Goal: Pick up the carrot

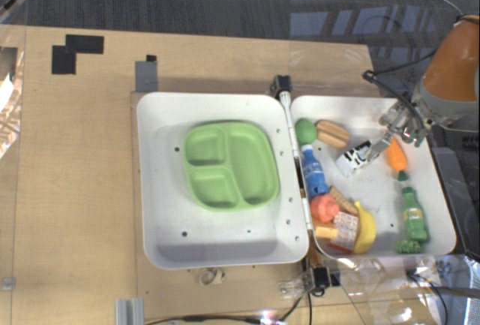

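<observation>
Carrot [396, 157] sits in the right bin [442, 200] toward its 2 o'clock corner, lying on the bin floor. End effector [360, 155] is at the carrot's 9 o'clock, just beside it; we cannot tell its finger state. Arm [450, 76] enters from 3 o'clock, orange band visible. We see a green bottle [412, 220] at the carrot's 6 o'clock, a hot dog bun [332, 133] and green round item [305, 130] at the bin's 11 o'clock, a blue bottle [313, 173] along its 9 o'clock wall, and a banana [365, 229] near 7 o'clock. Left bin [161, 166] holds a green divided plate [227, 166]. Both bins rest on the wooden surface [67, 166].
</observation>
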### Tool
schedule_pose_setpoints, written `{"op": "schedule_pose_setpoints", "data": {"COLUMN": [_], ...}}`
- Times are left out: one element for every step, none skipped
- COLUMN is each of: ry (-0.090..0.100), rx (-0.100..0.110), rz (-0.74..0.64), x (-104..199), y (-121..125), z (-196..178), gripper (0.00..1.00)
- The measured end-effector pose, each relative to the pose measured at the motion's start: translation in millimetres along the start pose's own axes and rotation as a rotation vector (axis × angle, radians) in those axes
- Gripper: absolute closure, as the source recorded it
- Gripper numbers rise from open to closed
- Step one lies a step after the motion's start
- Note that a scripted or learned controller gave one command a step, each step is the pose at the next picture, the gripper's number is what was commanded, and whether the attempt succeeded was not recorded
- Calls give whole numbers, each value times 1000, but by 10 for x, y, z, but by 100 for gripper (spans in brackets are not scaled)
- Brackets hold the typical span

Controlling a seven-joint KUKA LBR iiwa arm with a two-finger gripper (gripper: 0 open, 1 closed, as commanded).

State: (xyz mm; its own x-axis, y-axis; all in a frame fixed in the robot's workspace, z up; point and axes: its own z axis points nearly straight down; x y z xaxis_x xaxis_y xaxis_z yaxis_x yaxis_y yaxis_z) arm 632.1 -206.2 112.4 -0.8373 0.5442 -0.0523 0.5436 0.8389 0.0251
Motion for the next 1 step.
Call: {"op": "schedule_pose_setpoints", "data": {"ry": [-12], "rx": [-3], "rz": [-7], "x": [-38], "y": [42], "z": [-156], "gripper": [100]}}
